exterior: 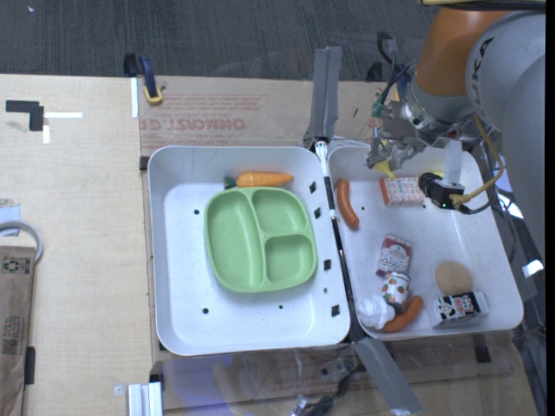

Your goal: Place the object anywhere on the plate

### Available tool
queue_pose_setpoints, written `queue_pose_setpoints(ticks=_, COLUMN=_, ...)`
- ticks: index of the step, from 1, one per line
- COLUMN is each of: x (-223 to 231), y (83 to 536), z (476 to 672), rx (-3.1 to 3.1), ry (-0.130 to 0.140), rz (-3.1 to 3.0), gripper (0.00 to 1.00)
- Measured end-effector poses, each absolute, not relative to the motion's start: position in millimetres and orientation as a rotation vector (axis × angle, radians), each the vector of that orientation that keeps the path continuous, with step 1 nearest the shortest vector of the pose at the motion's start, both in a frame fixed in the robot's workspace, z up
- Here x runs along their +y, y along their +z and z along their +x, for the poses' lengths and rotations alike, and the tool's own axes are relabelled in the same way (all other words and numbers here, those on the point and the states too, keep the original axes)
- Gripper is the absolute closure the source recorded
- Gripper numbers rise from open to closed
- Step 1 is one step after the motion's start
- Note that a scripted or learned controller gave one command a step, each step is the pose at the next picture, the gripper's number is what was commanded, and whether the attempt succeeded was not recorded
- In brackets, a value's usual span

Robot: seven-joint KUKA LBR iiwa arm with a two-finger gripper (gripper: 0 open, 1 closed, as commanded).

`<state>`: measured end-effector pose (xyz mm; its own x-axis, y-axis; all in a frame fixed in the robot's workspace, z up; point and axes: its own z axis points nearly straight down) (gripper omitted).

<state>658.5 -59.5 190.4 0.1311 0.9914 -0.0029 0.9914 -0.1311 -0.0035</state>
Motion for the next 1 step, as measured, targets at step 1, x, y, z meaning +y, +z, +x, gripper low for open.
queue_pose_setpoints(ticks=1, x=8.7, y=191.4, z=607.6, rx=-2.499, ry=0.002, rz=-1.902, gripper=1.00)
